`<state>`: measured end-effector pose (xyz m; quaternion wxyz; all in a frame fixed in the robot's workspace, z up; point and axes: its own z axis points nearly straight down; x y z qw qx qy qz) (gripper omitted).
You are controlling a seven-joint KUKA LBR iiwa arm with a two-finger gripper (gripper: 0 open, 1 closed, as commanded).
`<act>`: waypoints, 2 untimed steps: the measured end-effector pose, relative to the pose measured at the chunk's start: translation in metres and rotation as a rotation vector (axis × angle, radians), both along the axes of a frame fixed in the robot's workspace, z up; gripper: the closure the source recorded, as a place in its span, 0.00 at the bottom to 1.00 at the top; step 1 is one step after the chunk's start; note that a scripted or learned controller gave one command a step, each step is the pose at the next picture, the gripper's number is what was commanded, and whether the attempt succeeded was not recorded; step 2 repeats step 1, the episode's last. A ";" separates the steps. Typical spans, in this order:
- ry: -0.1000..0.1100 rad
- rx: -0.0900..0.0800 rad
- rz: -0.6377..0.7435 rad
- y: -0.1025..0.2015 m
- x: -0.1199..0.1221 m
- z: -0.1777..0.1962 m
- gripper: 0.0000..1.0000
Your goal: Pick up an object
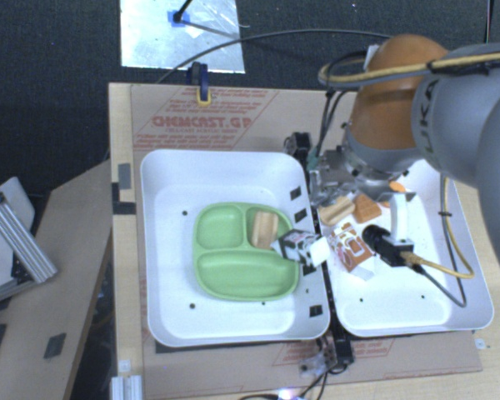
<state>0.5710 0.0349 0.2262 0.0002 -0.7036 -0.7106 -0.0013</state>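
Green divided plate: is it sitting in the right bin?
No, the green divided plate lies in the left bin, with a tan block in one compartment.

- Two bins sit side by side on the counter (83, 248).
- The left bin (162, 307) holds a tray (233, 273), with a block (263, 227) in its upper right compartment.
- The right bin (417, 307) holds small items (350, 244) near its left wall.

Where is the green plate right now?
In the camera view, the green plate lies in the left white bin, with a tan block in its upper right compartment.
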 end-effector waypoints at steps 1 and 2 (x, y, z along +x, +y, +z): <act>0.002 0.000 0.001 0.056 -0.015 0.001 1.00; 0.002 0.000 0.001 0.056 -0.015 0.001 1.00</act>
